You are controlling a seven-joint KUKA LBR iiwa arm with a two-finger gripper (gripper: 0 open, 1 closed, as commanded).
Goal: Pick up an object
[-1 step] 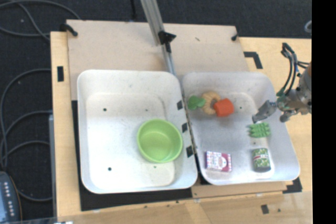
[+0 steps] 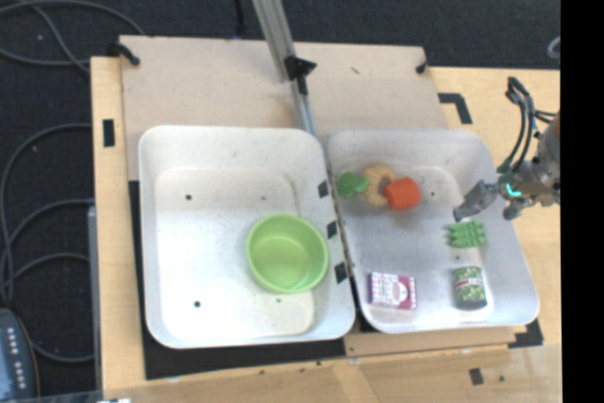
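While the pincer (image 2: 477,200) hangs over the right bin (image 2: 491,156) near its right wall, its grip state cannot be told, and nothing shows between its tips. Just below it lies a small green leafy toy (image 2: 465,234), further below a green can (image 2: 469,287), with a pink packet (image 2: 391,290) down-left. Left of it sit an orange cup (image 2: 404,193), tan piece (image 2: 379,178) and green piece (image 2: 352,185); far left, a green bowl (image 2: 287,253) in the left bin (image 2: 179,203).

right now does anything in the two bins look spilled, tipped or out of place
Nothing stands out. The green bowl sits upright in the left bin. In the right bin, the orange cup lies against the tan toy, and the pink box and green can rest near the front.
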